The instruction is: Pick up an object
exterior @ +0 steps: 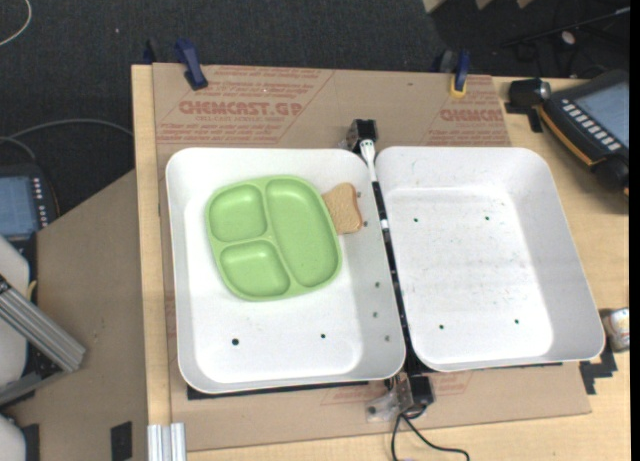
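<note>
A green plate (272,237) with three compartments lies in the left white bin (270,349), toward its far side. A small tan piece shaped like a slice of toast (343,208) lies against the plate's right rim, close to the bin's right wall. The right white bin (480,249) stands beside it.
The two bins rest on a brown cardboard sheet (250,99) held by blue and yellow clamps (190,64) at its far edge. A handheld control pendant (585,124) lies off the far right. Cables run between the bins (375,189) and at the near edge.
</note>
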Controlling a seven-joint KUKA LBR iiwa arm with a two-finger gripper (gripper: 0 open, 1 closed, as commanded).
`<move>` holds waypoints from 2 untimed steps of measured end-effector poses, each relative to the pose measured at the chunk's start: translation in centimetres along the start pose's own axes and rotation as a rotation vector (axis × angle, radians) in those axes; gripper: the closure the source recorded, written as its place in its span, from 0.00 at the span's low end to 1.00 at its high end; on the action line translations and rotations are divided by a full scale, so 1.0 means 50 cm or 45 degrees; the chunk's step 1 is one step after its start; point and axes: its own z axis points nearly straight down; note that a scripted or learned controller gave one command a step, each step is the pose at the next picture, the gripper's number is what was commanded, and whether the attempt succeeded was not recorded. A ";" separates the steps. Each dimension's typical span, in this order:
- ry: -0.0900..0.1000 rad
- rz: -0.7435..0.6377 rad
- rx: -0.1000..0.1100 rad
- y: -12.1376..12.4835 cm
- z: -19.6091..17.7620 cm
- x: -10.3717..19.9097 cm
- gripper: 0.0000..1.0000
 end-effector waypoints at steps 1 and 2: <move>0.017 -0.005 0.028 -0.050 0.174 0.055 1.00; 0.003 -0.007 0.001 0.009 -0.009 0.019 1.00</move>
